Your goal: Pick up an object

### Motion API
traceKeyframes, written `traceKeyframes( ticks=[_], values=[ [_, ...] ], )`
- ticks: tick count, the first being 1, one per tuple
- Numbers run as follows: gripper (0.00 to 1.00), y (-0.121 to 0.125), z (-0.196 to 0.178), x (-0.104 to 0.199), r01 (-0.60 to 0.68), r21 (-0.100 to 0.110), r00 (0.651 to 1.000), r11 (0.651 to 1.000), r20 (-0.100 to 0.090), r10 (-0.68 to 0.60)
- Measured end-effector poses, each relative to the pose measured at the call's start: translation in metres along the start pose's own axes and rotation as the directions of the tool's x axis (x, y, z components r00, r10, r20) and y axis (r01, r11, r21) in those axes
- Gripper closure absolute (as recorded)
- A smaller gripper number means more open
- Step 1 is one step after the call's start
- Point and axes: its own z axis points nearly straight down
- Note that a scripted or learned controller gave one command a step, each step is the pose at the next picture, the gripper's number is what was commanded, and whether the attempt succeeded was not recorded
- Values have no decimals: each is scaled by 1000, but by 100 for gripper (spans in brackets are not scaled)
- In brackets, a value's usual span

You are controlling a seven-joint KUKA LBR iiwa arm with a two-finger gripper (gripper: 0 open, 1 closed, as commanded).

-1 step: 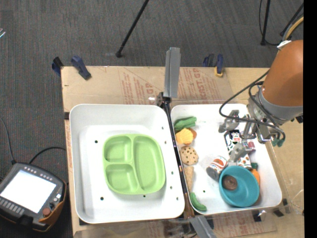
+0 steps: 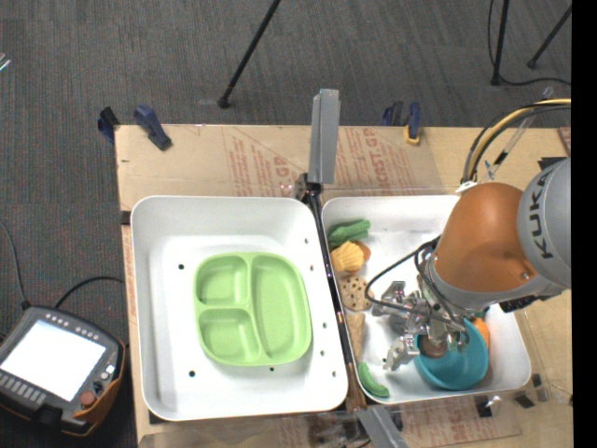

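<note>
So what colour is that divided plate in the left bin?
Light green, seen clearly in the camera view: the divided plate.

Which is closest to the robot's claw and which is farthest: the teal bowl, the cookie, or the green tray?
Measured from the claw, camera view:
1. Teal bowl, right bin, directly under and beside the claw.
2. Cookie, right bin's left side.
3. Green tray, over in the left bin.

Grey KUKA arm [image 2: 560, 222] w/ orange band; black lettering; yellow-black cables; metal end effector [image 2: 410, 329].
</note>
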Motion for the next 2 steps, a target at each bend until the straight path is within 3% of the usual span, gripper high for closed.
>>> traceKeyframes(
  ticks=[1,2],
  values=[
    [0,10,-2,-59,142,6,990,990,23,-142],
    [0,14,-3,-138,14,2,1000,1000,23,-14]
  ],
)
